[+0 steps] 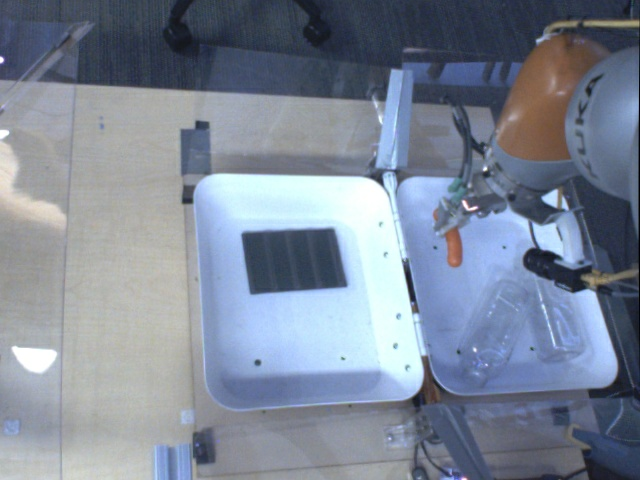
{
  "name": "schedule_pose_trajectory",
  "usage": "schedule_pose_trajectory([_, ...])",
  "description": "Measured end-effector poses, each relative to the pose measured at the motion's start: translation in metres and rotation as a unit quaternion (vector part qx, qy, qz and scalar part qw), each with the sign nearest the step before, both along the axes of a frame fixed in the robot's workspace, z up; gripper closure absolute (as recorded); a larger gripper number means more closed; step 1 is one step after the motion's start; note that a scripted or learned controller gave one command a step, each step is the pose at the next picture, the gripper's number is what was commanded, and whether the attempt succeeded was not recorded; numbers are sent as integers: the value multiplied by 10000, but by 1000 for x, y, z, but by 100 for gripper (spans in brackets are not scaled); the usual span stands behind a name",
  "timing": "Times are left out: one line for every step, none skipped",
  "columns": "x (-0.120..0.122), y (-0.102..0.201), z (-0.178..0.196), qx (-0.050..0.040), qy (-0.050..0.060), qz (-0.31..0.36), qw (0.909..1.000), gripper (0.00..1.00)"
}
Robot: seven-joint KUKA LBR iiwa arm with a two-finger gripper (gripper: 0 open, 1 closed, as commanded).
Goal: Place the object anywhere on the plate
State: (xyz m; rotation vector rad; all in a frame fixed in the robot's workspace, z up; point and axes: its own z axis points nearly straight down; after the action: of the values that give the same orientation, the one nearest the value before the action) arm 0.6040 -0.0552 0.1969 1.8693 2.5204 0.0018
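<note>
From my seat I see the counter (110, 298) carrying two white bins. The left bin (220, 368) holds a dark ribbed rectangle (295, 260), which I take to be the plate. The right bin (590, 368) holds the rest, with the arm (560, 98) hanging over its upper part.

Two clear plastic bottles lie in the lower half of the right bin, the longer bottle (495, 330) slanted, the shorter bottle (555, 328) just beside it. They are well below the thing I want and should not hinder a lift, though they would roll if bumped.

The task's thing looks like a small orange carrot (456, 248), probably a toy: light, stiff, smooth and somewhat slippery, I judge. It sits upright-looking near the right bin's left wall, directly under the end effector (458, 213). Its top reaches up to the end effector, but I cannot tell whether it is gripped or merely touched. A hold across its thicker middle seems safest.

The raised rims between the bins stand in the way of any low carry to the plate.
</note>
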Motion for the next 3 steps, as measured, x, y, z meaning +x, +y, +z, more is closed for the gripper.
schedule_pose_trajectory([-6, 69, 90, 5, -17, -409, 9992, 100])
schedule_pose_trajectory([-25, 146, 85, 6, 1, 52, 10000, 100])
schedule_pose_trajectory([-26, 214, 67, 3, 17, -375, 9993, 100])
